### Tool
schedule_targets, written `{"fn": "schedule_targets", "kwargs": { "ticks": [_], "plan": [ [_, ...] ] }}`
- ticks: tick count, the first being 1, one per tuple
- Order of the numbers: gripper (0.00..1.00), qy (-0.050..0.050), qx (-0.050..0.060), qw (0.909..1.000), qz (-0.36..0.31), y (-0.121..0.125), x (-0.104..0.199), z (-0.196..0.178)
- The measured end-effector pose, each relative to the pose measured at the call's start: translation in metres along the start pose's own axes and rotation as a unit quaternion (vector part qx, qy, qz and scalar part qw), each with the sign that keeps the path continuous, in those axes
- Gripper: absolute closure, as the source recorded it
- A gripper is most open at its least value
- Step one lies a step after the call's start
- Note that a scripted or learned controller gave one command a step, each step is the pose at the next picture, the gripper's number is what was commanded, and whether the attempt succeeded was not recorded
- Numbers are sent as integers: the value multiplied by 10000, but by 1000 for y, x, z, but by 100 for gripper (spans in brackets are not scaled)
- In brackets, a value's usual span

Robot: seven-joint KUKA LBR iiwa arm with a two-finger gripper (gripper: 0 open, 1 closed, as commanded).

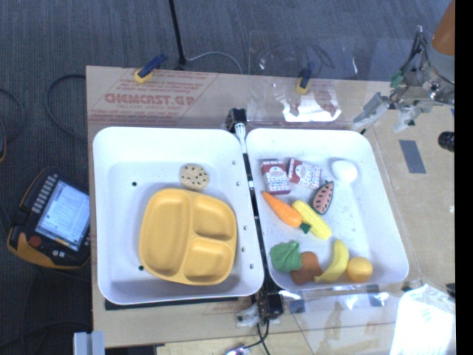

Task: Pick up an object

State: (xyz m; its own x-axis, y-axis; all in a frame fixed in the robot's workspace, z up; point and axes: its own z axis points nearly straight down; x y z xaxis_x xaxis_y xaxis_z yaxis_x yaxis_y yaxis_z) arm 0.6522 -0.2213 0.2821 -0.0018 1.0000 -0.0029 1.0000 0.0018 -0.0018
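Observation:
The right bin (384, 198) holds several toy foods: two red cartons (275, 174), a white egg (344, 171), a watermelon slice (322, 197), a carrot (282, 208), a corn cob (312, 220), a green broccoli (285, 256), a banana (335, 263) and a yellow lemon (360, 269). In the left bin (111, 198) lie a yellow divided plate (189, 235) and a cookie (194, 174). My gripper (386, 118) hangs beyond the right bin's far right corner, over the bench. It is open, with nothing between its fingers.
A crumpled clear plastic bag (310, 103) lies on the bench behind the right bin. Yellow-and-blue clamps (150, 66) hold the board's far edge. A handheld pendant (55, 217) sits on the floor to the left. A thin black pole (174, 21) rises at the back.

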Motion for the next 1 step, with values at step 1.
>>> {"fn": "schedule_targets", "kwargs": {
  "ticks": [1],
  "plan": [
    [0, 20, 64, 9945, 1043, 11, 55, 126]
  ]
}}
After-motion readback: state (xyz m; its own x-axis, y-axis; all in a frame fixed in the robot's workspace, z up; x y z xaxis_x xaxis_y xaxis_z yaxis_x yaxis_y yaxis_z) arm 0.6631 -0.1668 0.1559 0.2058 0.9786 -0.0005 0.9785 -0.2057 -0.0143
